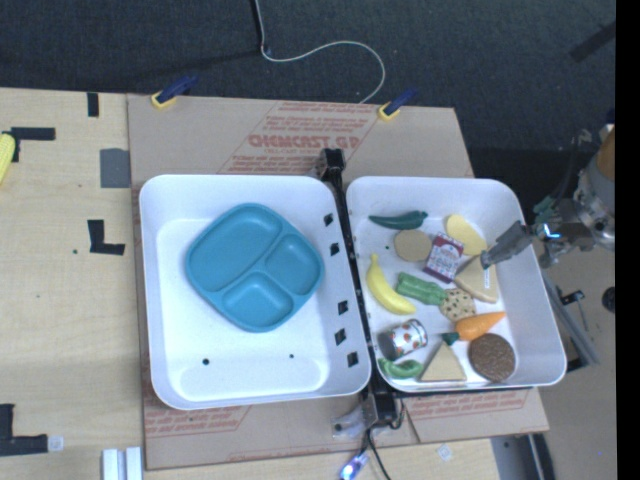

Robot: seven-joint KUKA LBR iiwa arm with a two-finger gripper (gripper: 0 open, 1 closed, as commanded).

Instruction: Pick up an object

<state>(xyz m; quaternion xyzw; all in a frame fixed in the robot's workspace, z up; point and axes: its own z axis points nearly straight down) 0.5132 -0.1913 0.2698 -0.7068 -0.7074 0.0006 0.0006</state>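
The right bin [535, 298] holds several toy foods: a green pepper [398, 219], a yellow potato [465, 233], a purple-red packet [443, 258], a banana [383, 286], a green pickle [420, 290], a pale cheese wedge [482, 286], a carrot [478, 323], a small can [405, 340], a brown round patty [492, 356] and a sandwich triangle [443, 366]. My gripper [500, 246] reaches in over the bin's right side, slanting down-left. Its tip is just above the cheese wedge and right of the packet. Nothing is visibly held.
The left bin [160, 268] holds a blue divided plate [255, 266]. Both bins rest on a cardboard sheet [290, 138] on the wooden bench. A black clip strip [345, 268] joins the bins. A white cable [320, 53] loops at the back.
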